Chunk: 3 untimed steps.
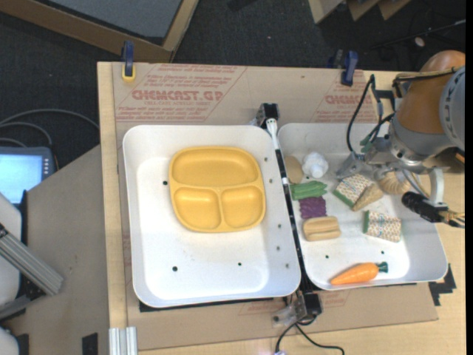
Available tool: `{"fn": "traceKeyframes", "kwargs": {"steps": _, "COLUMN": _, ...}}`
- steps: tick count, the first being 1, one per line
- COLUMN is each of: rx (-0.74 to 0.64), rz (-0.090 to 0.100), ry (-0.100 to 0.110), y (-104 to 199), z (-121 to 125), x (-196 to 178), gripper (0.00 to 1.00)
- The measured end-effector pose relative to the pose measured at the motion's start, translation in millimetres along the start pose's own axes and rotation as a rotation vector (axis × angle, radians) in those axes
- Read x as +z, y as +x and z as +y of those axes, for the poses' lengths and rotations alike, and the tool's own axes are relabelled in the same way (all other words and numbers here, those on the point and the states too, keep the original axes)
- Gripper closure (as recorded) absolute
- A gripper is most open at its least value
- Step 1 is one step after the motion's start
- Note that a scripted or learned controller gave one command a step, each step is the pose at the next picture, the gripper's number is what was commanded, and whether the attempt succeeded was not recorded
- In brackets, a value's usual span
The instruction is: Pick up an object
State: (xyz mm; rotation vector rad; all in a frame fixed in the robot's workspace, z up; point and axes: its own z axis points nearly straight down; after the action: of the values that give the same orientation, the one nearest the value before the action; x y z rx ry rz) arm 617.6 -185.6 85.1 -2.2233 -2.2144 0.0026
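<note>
Grey and orange, the arm [429, 109] comes in from the right over the far right part of the right bin [436, 261], and its gripper [373, 170] hangs low among the toy food there; whether it is released or clenched I cannot tell, as the wrist hides it. Nothing appears lifted, so I judge the pick not yet done. Just beside the gripper lies a patterned wedge [356, 189], with a second patterned piece [384, 227] nearer and to the right. Further left sit a white lump [315, 165], a green piece [307, 191], a purple piece [312, 206] and a tan bun [321, 228]. An orange carrot [356, 274] lies close to the near rim. These objects crowd together, leaving little room between them. The left bin [148, 272] holds a yellow divided tray [217, 187], with open floor near it.
</note>
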Motion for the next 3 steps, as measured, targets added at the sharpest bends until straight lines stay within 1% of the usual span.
{"fn": "traceKeyframes", "kwargs": {"steps": 1, "rx": -0.009, "rz": -0.003, "ry": -0.010, "y": 35, "z": 51, "x": 0, "gripper": 0.00}}
{"fn": "traceKeyframes", "kwargs": {"steps": 2, "rx": -0.003, "rz": 0.013, "ry": -0.004, "y": -17, "z": 16, "x": -1, "gripper": 0.00}}
{"fn": "traceKeyframes", "kwargs": {"steps": 3, "rx": -0.011, "rz": 0.000, "ry": -0.010, "y": 43, "z": 51, "x": 0, "gripper": 0.00}}
